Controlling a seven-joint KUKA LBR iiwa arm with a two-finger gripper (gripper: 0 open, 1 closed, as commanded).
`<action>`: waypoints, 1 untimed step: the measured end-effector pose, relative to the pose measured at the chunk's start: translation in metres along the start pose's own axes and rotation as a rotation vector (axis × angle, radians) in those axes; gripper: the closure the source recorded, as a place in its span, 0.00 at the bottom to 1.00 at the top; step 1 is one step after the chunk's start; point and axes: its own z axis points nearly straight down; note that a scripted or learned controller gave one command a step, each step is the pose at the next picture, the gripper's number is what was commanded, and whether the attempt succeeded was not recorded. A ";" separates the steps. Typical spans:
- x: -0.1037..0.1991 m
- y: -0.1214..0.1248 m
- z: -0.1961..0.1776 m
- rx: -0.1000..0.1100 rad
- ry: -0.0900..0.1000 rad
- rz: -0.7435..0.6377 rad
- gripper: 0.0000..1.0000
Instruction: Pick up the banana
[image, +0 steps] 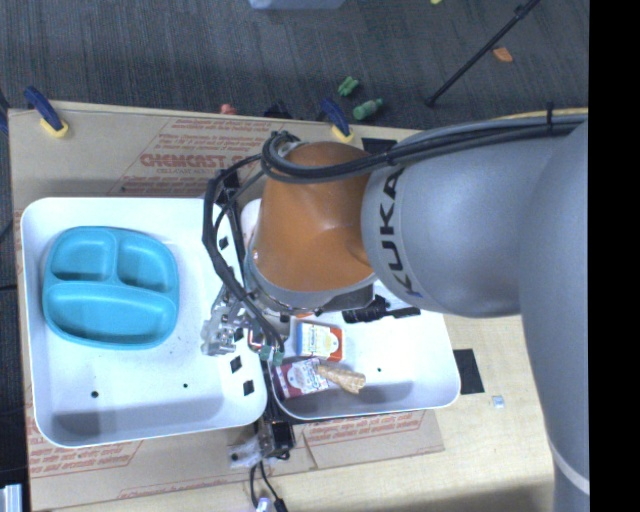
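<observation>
My gripper (224, 332) hangs low over the right edge of the left bin (60, 400), close to the wall between the two bins. The grey arm with its orange band (305, 225) reaches in from the right and covers most of the right bin (420, 385). Whatever lies in that bin under the arm is hidden from me.
A blue divided plate (108, 286) lies in the left bin's far left part. At the right bin's near edge lie a red and white packet (322, 341), a dark red packet (296, 379) and a tan piece (344, 378). Blue clamps (47, 110) hold the cardboard's far edge.
</observation>
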 end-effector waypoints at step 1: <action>-0.001 0.001 -0.010 0.000 -0.002 -0.005 1.00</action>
